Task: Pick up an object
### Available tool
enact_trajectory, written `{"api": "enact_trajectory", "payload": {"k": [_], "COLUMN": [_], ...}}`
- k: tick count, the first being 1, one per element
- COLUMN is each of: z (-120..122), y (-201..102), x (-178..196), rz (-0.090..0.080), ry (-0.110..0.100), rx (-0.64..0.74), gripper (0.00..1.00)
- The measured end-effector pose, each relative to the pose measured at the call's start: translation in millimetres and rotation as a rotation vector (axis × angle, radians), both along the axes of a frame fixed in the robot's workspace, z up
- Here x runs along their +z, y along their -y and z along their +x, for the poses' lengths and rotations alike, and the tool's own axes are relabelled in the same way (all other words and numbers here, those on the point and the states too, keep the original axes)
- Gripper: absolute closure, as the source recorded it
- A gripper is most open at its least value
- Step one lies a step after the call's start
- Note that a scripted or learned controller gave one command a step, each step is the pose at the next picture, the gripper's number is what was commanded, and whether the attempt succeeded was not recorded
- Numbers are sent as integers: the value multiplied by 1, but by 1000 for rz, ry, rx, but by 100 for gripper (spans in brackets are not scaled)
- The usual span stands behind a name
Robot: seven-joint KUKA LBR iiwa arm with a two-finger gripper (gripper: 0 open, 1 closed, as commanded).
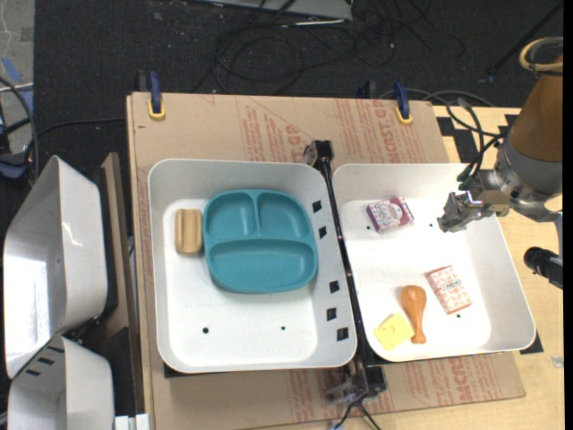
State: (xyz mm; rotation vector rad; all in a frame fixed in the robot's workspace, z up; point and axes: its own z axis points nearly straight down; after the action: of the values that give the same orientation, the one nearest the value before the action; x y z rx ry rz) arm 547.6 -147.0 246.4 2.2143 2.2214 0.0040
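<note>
Jaws: gripper [455, 213] poised over the right bin [510, 267], its upper right part; whether the jaws stand open cannot be told; nothing seen held; pink packet [389, 213] just left of the jaws; red-white packet [448, 289], orange drumstick [414, 310] and yellow piece [392, 331] below them; teal tray [260, 240] and tan block [188, 231] far left in the left bin [179, 330].

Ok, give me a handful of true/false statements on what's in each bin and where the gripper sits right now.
1. The teal divided plate lies in the left bin. True.
2. The drumstick lies in the left bin. False: it is in the right bin.
3. The gripper is over the right bin's upper right part. True.
4. The tan block rests on the plate. False: it lies beside it, to the left.
5. The yellow piece sits next to the drumstick. True.
</note>
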Motion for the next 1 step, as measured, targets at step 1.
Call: {"api": "enact_trajectory", "payload": {"k": [1], "z": [0], "y": [-47], "x": [3], "rz": [3], "ry": [-4], "rx": [4], "gripper": [100]}}
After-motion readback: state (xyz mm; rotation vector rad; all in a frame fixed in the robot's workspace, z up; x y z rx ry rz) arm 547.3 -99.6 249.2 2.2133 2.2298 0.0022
